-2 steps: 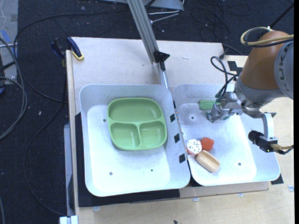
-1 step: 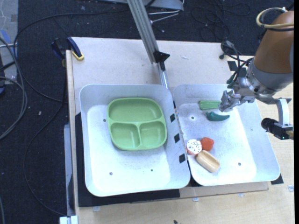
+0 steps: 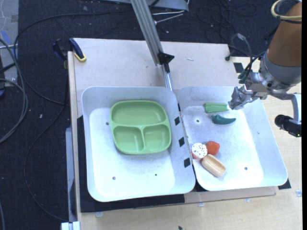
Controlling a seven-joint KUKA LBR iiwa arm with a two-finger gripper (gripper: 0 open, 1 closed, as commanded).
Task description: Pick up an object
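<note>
The right bin [image 3: 259, 143] holds a light green pod-shaped piece [image 3: 215, 108] and a dark teal curved piece [image 3: 223, 120] near its back. Toward the front lie a white speckled round piece [image 3: 199, 150], an orange-red piece [image 3: 212, 147] and a tan bun-like piece [image 3: 213, 166], packed close together. My gripper [image 3: 236, 101] hangs over the back of the right bin, just right of the light green piece's end. I see nothing between its tips.
A green three-compartment tray [image 3: 141, 127] lies in the left bin [image 3: 100, 171]. A slanted metal pole [image 3: 148, 25] rises from the bench behind the bins. The arm's orange band [image 3: 288, 32] is at the upper right.
</note>
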